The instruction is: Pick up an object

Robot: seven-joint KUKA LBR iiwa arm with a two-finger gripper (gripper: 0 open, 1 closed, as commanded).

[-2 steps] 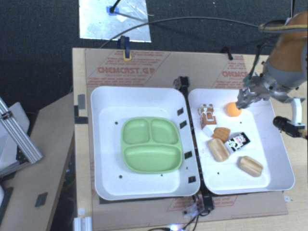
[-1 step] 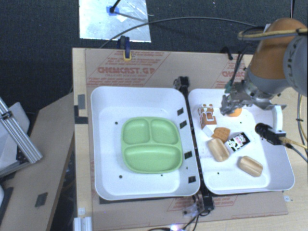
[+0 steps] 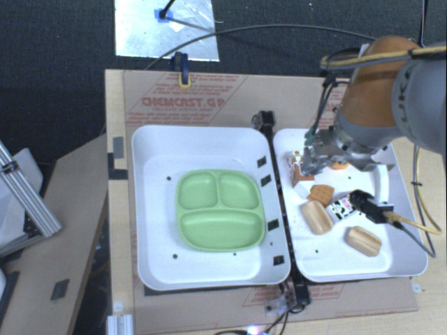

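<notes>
Orange-brown piece (image 3: 322, 192) just below fingers (image 3: 312, 160), apart, right bin (image 3: 405, 257).

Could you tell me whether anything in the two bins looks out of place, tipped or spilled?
Nothing stands out. The green divided plate lies flat in the left bin, and the bread rolls and small items sit loosely in the right bin, below the gripper.

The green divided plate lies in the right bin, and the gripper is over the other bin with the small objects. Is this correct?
Not quite. In the camera view the green divided plate lies in the left bin, not the right one. The gripper is over the right bin, among the small objects, as you said.
</notes>
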